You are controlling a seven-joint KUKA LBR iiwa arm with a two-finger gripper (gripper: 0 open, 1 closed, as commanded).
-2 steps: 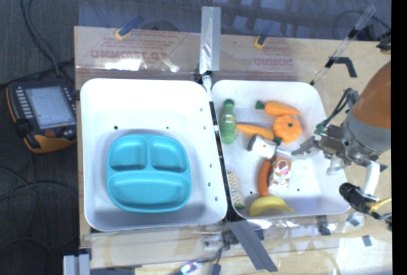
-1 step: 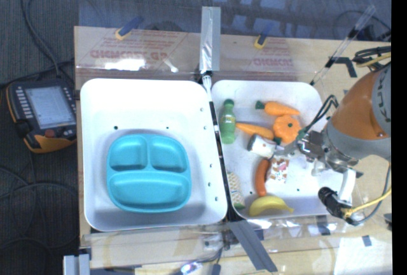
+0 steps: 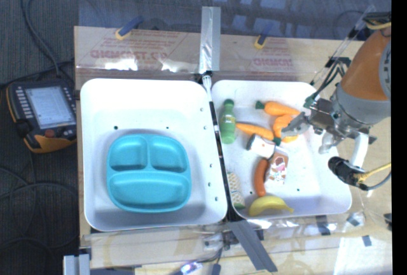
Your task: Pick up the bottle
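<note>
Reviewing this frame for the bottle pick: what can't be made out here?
- Hand: small and blurred in the camera view, over the carrots; finger state unreadable.
- Arm: cut off by the right edge.
- Green bottle: lies against the right bin's left wall; label too small to read.
- Carton: print too blurred to read.
- Banana: near end merges with the bin rim.

Bottle (image 3: 227, 120) against bin wall (image 3: 215, 140); carrot (image 3: 253, 130) crowds right side.
</note>
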